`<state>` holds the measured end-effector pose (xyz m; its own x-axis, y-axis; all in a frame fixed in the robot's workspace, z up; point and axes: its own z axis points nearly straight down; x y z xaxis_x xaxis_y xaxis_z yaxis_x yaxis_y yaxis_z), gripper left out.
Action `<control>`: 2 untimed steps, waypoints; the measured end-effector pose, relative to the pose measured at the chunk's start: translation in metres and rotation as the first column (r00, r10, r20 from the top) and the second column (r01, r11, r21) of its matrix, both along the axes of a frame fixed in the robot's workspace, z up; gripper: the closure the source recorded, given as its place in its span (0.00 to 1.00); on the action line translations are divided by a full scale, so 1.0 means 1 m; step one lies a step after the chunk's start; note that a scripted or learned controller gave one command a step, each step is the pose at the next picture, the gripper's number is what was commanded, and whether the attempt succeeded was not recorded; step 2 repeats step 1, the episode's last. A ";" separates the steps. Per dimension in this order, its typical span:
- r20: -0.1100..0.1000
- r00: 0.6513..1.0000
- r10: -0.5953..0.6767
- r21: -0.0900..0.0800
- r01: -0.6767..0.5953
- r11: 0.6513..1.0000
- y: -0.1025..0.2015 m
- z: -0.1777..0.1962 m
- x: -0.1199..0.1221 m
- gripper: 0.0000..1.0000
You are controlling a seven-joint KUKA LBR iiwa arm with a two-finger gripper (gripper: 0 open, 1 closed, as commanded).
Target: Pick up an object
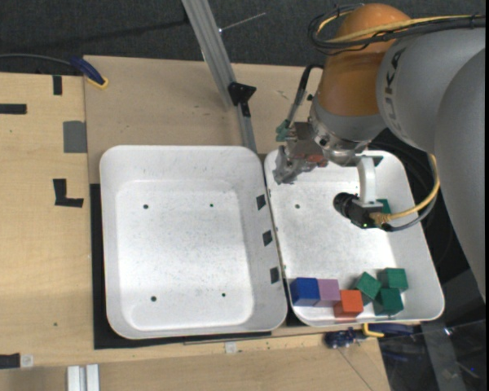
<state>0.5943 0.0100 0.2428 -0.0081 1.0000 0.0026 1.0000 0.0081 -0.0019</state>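
The gripper point(287, 168) hangs at the right bin's point(407, 187) far-left corner, can't tell its state. Blue block point(306, 291) sits at that bin's near edge; probably light, rigid, easiest grabbed across flat sides

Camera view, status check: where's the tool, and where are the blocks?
Tool low over right bin's far-left corner. Blocks apart from it, clustered at near edge: blue block, orange block, green blocks. Path across bin floor looks open.

two white bins point(114, 165), six small blocks point(306, 291) (three green)
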 end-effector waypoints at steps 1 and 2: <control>-0.001 1.000 -0.001 -0.002 0.001 1.000 0.056 -0.014 0.004 1.00; -0.001 1.000 -0.001 -0.002 0.001 1.000 0.056 -0.014 0.004 1.00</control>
